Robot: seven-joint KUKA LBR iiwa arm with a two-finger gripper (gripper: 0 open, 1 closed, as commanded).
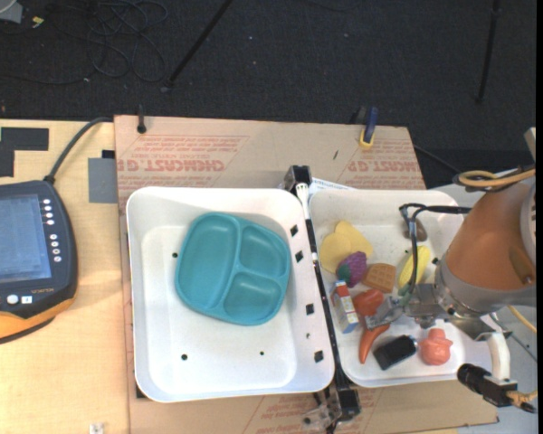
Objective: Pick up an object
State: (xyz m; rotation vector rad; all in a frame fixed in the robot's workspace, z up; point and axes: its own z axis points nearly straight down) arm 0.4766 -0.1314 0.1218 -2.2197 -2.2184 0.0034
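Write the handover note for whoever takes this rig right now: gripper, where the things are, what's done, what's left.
Gripper: low in the right bin, among the toys; open or shut cannot be told, and nothing visibly held.
Right bin: yellow toy, purple grapes, banana, red pepper, black block, pink toy.
Left bin: teal divided plate.
Done: arm is down at the pile.
Left: grasp one object and lift it.

Bright, even overhead light, soft shadows, mild glare on the white bins (219,382), slightly soft focus.
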